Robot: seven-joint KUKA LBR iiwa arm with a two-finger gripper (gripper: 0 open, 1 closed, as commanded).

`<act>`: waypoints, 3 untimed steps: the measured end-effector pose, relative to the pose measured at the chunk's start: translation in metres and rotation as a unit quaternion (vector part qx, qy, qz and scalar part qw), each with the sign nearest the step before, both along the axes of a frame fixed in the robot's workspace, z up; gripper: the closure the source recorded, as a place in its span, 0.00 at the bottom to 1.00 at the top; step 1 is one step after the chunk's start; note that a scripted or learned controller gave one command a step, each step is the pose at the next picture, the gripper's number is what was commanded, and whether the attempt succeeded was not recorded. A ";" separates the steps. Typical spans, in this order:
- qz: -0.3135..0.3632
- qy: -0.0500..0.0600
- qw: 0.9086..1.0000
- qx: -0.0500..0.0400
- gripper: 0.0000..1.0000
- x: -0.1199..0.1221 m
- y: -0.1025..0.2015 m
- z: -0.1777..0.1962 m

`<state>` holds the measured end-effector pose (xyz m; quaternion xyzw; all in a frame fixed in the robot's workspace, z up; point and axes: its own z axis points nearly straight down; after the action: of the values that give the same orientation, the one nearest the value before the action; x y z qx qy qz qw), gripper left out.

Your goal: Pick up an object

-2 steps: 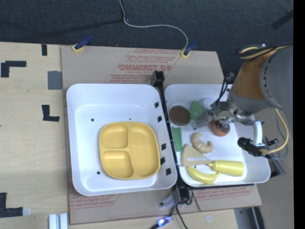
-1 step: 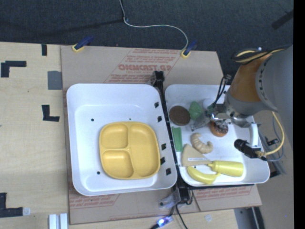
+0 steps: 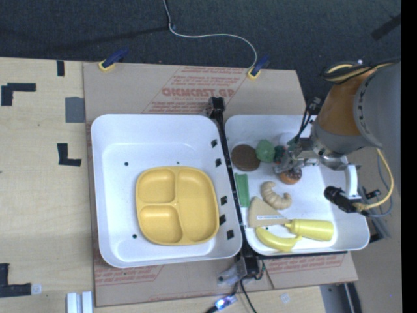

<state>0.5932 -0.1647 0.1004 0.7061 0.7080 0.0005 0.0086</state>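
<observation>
My gripper (image 3: 290, 163) reaches into the right bin (image 3: 339, 240) from the right, low over its upper middle. Right under it lies a small brownish-orange object (image 3: 288, 176), partly hidden. To the gripper's left lies a green round piece (image 3: 265, 150), with a brown disc (image 3: 245, 157) beyond it. A tan croissant-like piece (image 3: 276, 195) lies just below the gripper. Near the front wall rest a yellow banana (image 3: 277, 241), a yellow-handled tool (image 3: 311, 227) and a beige wedge (image 3: 260, 210). A green strip (image 3: 242, 190) lies along the bin's left wall.
The left bin (image 3: 111, 175) holds a yellow divided plate (image 3: 176, 205). Both bins sit on a cardboard sheet (image 3: 189, 90) held by clamps. The grey arm with its orange band (image 3: 342, 109) fills the upper right, and a black cable fitting (image 3: 342, 197) hangs over the right bin's right part.
</observation>
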 end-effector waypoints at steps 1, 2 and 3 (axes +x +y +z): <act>-0.001 0.005 1.000 0.005 1.00 -0.003 0.001 0.063; -0.001 0.005 1.000 0.005 1.00 0.000 -0.008 0.110; -0.001 0.006 1.000 0.006 1.00 0.000 -0.007 0.124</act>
<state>0.5936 -0.1720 0.2249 0.7067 0.7075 0.0001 -0.0001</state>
